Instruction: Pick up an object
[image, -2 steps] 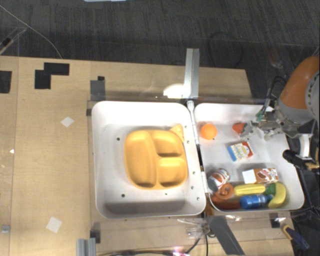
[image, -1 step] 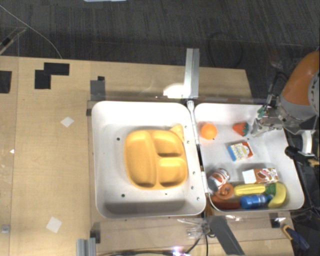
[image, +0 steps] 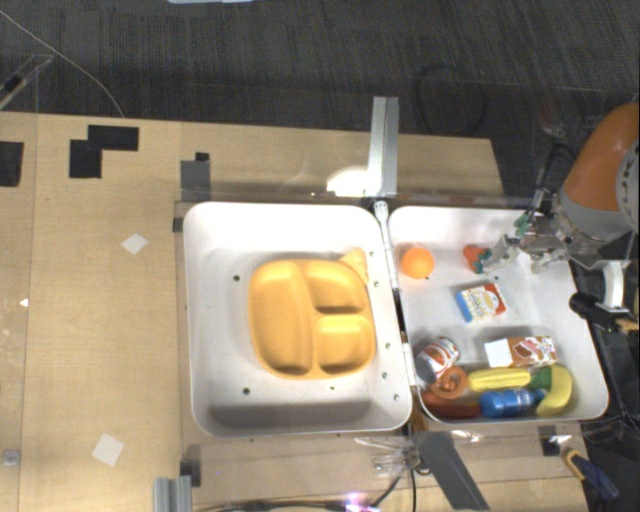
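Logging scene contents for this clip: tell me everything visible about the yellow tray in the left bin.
The yellow tray looks like moulded plastic, matte, with rounded corners and three compartments: one long one on the left, two smaller ones on the right. It lies flat, right side up, slightly rotated, on the floor of the left bin, right of centre, near the wall shared with the right bin. Nothing lies in its compartments.

Two white bins sit side by side: the left bin (image: 210, 300) holds one yellow sectioned tray (image: 305, 315). The right bin (image: 440, 225) holds one orange ball (image: 417, 262), one banana (image: 558, 390), two small snack cartons (image: 480, 301), one blue bottle (image: 505, 402) and a few other toys too jumbled to count.
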